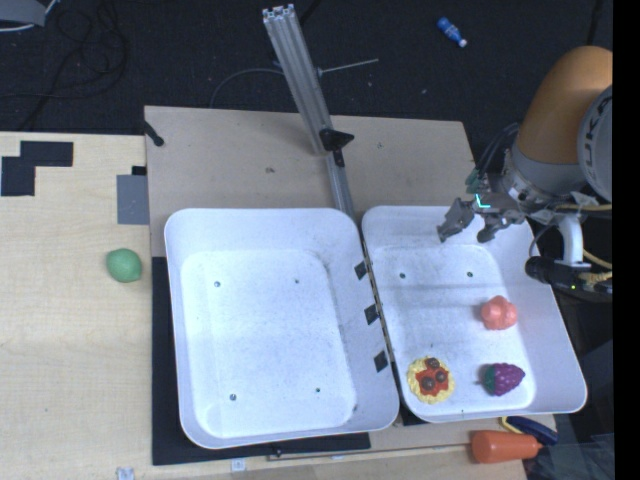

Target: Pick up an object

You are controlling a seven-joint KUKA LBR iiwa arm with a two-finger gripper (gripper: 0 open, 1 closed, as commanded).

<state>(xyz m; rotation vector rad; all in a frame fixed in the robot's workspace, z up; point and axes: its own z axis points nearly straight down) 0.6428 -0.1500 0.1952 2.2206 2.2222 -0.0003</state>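
Camera view: gripper (470,223) hovering over the right bin (560,313) toward its twelve o'clock rim, fingers apparently spread with nothing between them, though small and hard to read. Approach step, no grasp yet. Pink object (499,313) at about five o'clock from the gripper; purple grape cluster (504,377) and yellow flower-like piece (431,379) beyond. Next: travel to one, descend, close.
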